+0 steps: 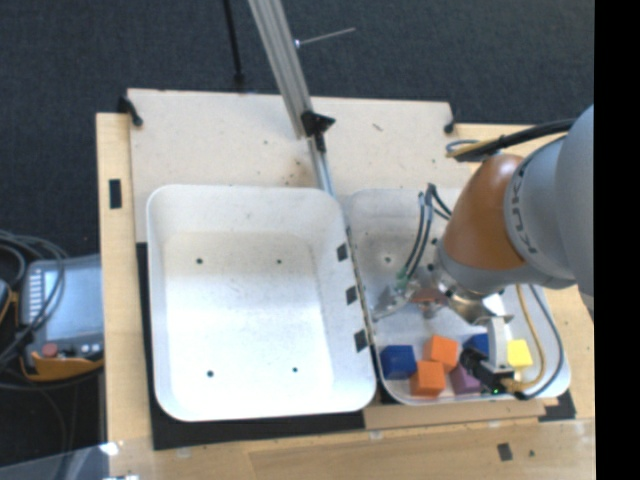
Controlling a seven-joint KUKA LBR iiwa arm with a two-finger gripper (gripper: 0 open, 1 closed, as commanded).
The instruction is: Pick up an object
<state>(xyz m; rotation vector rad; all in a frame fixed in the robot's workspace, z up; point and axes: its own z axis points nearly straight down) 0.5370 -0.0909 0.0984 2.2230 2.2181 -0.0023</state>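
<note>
Camera view. Right bin (372,218): gripper (425,296) low over its middle, nothing seen between the fingers; whether they are apart or together cannot be told. Near edge, just below the gripper: blue block (398,360), two orange blocks (443,349) (429,378), purple block (463,380), yellow block (518,353). Left bin (250,203) adjoining.

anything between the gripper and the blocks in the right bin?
Nothing visible. The gripper is low inside the right bin, and bare floor lies between it and the blue block and orange blocks toward the bin's near end.
</note>
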